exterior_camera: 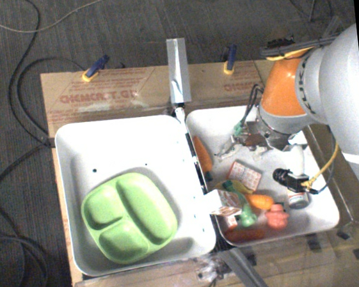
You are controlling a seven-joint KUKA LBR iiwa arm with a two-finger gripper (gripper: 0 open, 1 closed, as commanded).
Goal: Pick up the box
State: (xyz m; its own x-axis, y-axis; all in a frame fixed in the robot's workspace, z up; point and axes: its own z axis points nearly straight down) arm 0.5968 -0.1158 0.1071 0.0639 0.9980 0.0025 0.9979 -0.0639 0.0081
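Two shallow white bins sit side by side on the bench. The left bin (68,184) holds a light green divided plastic plate (129,217). The right bin (216,124) holds the clutter and the arm's gripper (246,137), which hangs over the bin's rear half. Whether the gripper is wide or narrow can't be told from this angle, and nothing is visibly held.

The likely target is a small flat pale cardboard box w/ red grid print (244,175). It lies tilted near the bin's middle, just in front of the gripper and apart from it. A second, smaller red-and-white carton (226,215) sits nearer the front-left corner, packed against a green plastic toy (246,216). An orange rounded toy (261,201) lies just in front of the flat box, w/ a pink toy (277,217) beyond it and a silver can (297,199) to the right. A long orange carrot-shaped piece (201,155) lies along the left wall.

Judgement: the step in hand is the approach, w/ pickup not yet done. To do it well, the arm should centre over the flat box and line the jaws up across its narrower span, since it sits at an angle. It should then come straight down, since the side nearest the gripper looks free. Main risks: the box lies low, so a shallow descent may close on air, and drifting toward the front would catch the orange toy.
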